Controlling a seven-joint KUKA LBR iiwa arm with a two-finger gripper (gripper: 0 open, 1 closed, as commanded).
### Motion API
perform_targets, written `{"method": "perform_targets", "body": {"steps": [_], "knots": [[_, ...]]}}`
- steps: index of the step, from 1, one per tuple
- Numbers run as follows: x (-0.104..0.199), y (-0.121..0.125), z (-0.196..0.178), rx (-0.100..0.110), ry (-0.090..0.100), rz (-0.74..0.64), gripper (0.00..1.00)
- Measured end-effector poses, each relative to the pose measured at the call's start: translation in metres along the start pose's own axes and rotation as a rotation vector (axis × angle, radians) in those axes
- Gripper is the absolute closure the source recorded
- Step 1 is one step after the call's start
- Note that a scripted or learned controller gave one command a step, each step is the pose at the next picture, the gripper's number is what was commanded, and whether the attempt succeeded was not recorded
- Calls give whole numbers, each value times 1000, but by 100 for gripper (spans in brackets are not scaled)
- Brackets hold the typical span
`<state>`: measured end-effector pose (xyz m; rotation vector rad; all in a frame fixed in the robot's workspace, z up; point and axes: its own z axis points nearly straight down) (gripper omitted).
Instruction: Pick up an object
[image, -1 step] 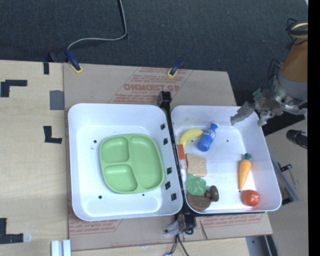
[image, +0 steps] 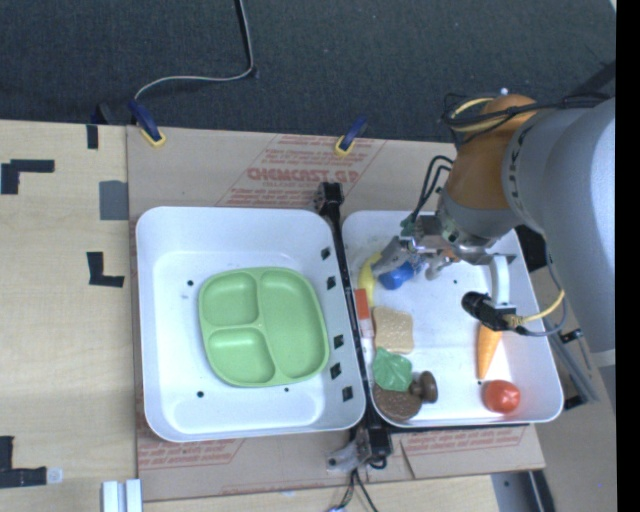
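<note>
The two-finger gripper (image: 420, 258) is lowered into the upper part of the right white bin (image: 530, 400), just beside a small blue plastic object (image: 396, 276) and a yellow curved banana-like piece (image: 367, 275). Whether anything is clamped cannot be told. A miss is judged likely: the blue object is crowded against the yellow piece and the bin wall. An orange carrot-shaped toy (image: 487, 350), a red ball (image: 501, 396) and a tan square sponge (image: 393, 329) are spread nearby.

Even, bright overhead light, no hard shadows. White bins (image: 160, 300) nearly blown out, mild glare on the green tray (image: 265, 325). Soft shadow under the arm (image: 560, 180) in the right bin. Overall slightly soft and low-res; small items blurry.
</note>
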<state>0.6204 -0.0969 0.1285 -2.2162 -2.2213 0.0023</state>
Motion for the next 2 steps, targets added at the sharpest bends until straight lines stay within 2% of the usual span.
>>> {"method": "perform_targets", "body": {"steps": [1,2], "knots": [[-3,21,37,5,6,2,0],[-3,20,28,12,6,4,100]]}}
